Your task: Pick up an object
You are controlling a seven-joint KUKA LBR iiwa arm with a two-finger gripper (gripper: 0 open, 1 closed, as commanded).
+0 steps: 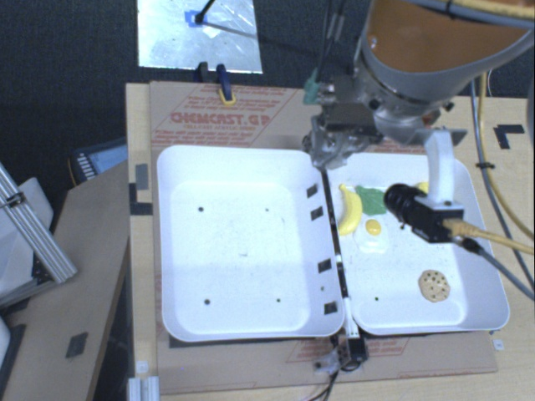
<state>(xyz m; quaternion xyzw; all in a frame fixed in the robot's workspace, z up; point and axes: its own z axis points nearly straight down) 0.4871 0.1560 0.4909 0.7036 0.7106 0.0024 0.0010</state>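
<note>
**Operator:** I have the end effector (333, 150) at upper centre of the frame, over the seam between the two bins. I cannot tell its state from here; the wrist hides it.

**Spotter:** Where are the things to pick?

**Operator:** All in the right bin (481, 303). A banana (351, 210) lies near the seam, touching a green piece (370, 200); just below them is a fried egg (373, 234). A cookie (434, 286) sits well apart, lower right. A black camera (420, 210) on the arm partly covers that cluster.

**Spotter:** How will they handle?

**Operator:** They look like toy food, so I'd judge them light, stiff and a bit slick. The banana I'd take across its middle. The egg and cookie lie flat, harder to get under.

**Spotter:** And the surroundings?

**Operator:** The left bin (180, 224) is smooth white plastic. Both rest on cardboard (251, 111) on the pale bench (138, 140), dark floor (58, 57) behind, a shiny sheet (167, 32) upper left.
</note>
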